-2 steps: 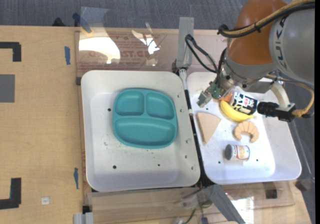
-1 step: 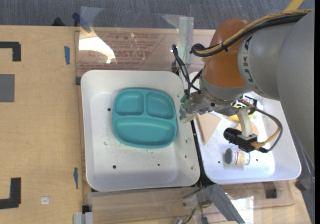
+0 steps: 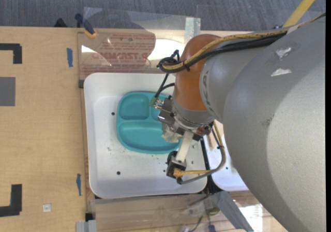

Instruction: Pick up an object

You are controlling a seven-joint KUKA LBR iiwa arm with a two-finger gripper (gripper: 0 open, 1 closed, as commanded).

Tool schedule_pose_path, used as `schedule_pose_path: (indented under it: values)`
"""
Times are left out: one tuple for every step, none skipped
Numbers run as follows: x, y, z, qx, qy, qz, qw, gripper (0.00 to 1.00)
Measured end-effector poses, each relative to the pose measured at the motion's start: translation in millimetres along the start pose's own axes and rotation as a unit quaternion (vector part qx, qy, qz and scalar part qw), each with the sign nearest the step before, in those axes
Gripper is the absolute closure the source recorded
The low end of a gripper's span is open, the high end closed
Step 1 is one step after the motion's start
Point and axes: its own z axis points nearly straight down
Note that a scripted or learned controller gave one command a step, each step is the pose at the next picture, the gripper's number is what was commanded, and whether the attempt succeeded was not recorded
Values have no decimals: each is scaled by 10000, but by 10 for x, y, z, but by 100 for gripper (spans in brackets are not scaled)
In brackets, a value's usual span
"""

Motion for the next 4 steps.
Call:
schedule_pose_path:
  values:
    - [276,-414,359,18,-11,1896,9819,100]
    - [643,-498,581,-6,5,4517,8922,100]
    - [619,-552,118,-13,28,4519,8920,100]
    - [625,-548,-1020,-19,51,4328,9015,100]
